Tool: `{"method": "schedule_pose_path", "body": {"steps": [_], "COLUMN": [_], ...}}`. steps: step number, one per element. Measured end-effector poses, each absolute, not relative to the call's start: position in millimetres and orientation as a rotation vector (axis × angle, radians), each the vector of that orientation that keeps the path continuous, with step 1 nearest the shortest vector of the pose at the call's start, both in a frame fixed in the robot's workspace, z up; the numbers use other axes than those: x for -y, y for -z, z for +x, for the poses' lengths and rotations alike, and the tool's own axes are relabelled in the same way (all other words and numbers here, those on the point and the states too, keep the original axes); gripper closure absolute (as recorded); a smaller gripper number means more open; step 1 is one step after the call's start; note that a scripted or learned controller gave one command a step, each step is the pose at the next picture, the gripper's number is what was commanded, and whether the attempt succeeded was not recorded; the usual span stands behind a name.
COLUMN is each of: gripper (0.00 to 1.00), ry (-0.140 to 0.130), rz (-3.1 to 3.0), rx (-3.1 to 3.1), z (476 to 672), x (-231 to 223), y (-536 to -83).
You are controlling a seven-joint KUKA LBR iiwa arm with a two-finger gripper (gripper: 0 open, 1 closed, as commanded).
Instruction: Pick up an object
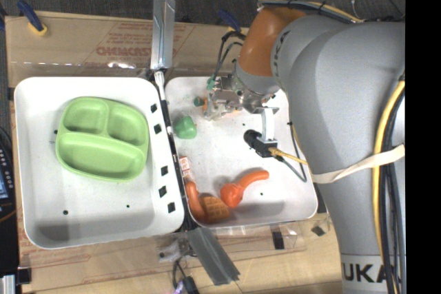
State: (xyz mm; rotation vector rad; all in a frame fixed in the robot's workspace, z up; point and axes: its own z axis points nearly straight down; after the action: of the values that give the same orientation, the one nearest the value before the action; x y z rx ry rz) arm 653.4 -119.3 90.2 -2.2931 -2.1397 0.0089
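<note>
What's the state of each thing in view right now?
Gripper: low in the right bin's upper part, nothing seen held.
Green divided plate: flat in the left bin, upright.
Green block: lying on the right bin floor, apart from the gripper.
Orange toy: lying near the right bin's front.
Brown-orange object: lying in the right bin's front left corner.

Green divided plate (103,138) in left bin (27,217); cardboard (89,45) beneath.
</note>
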Motion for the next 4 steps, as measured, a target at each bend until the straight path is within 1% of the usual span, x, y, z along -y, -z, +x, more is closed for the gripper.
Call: {"method": "schedule_pose_path", "body": {"steps": [1,2,3,4], "gripper": [0.0,0.0,0.0,1.0], "ry": [-0.002,-0.004,0.001,0.002], "rz": [-2.151,-2.041,-2.063,-2.058], "rx": [2.287,2.383,2.368,2.373], "z": [577.1,498.4,477.6,478.4], "x": [133.0,168.0,180.8,180.8], "y": [-147.1,-97.6,-92.3,-101.9]}}
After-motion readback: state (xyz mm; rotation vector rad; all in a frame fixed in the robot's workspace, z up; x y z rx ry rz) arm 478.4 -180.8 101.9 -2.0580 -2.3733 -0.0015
